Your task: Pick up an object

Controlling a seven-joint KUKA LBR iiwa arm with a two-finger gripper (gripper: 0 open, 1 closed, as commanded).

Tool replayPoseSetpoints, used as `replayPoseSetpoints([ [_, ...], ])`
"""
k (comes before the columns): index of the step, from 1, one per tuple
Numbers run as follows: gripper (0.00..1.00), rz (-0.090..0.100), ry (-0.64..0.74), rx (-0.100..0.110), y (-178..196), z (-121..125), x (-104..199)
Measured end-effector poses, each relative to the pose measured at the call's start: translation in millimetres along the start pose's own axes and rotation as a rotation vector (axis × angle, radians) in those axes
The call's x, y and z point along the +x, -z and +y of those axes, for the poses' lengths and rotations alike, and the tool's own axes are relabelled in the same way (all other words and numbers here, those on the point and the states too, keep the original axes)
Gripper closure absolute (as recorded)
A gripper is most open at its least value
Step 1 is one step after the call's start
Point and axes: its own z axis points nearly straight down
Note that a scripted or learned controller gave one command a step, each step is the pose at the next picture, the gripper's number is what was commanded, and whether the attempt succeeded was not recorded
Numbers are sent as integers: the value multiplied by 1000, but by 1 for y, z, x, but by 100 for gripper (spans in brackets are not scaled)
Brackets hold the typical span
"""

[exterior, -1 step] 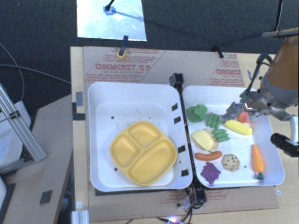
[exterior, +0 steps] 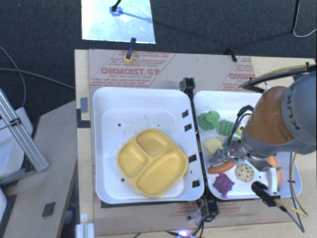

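Note:
The right bin (exterior: 218,99) holds a heap of toy food: a green broccoli-like piece (exterior: 209,119), a striped green piece (exterior: 226,127), a pale yellow wedge (exterior: 213,145), an orange-red sausage shape (exterior: 221,168), a round cookie (exterior: 244,172) and a purple grape cluster (exterior: 223,183). My gripper (exterior: 221,156) is low over the middle of this bin, its metal fingers pointing left just above the sausage shape and beside the yellow wedge. Nothing shows clearly between them. The grey and orange arm covers the bin's right half.
The left bin (exterior: 124,103) holds a yellow three-compartment plate (exterior: 152,161). A black divider with clips (exterior: 190,128) runs between the bins. Cardboard lies under both. An orange piece (exterior: 274,163) peeks out beside the arm at the right.

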Motion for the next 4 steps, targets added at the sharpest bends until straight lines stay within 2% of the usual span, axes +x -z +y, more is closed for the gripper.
replayPoseSetpoints([
  [1, 0, -3, -2, -15, -6, -14, 1],
  [4, 0, -4, -1, -18, -5, -13, 2],
])
